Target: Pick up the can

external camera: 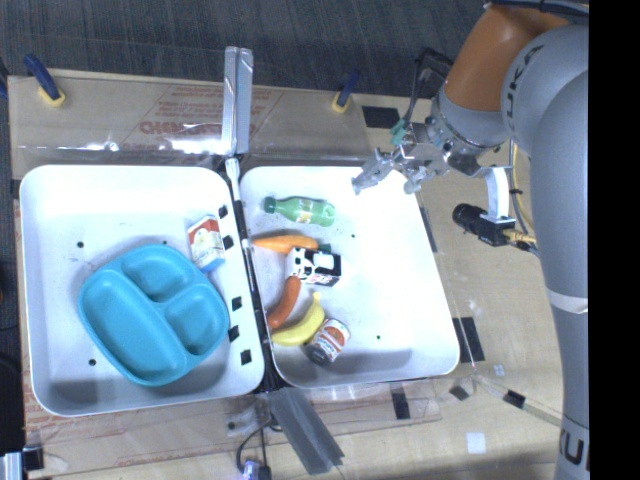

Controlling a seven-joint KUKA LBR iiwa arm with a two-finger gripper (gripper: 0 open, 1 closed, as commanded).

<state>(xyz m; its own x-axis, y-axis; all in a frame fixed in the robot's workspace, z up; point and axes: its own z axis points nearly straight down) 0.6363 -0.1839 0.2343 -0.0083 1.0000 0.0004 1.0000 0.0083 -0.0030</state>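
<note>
One cylindrical can [328, 340] beside curved banana [300, 327]

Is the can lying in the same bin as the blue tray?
No, the can lies in the right bin beside the banana, while the blue tray sits in the left bin.

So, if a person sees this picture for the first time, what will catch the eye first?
Probably the big blue divided tray lying in the left bin, and the grey arm with its orange band at the upper right. Its pincer hangs over the right bin's far edge, well away from the can near the front beside the banana.
</note>
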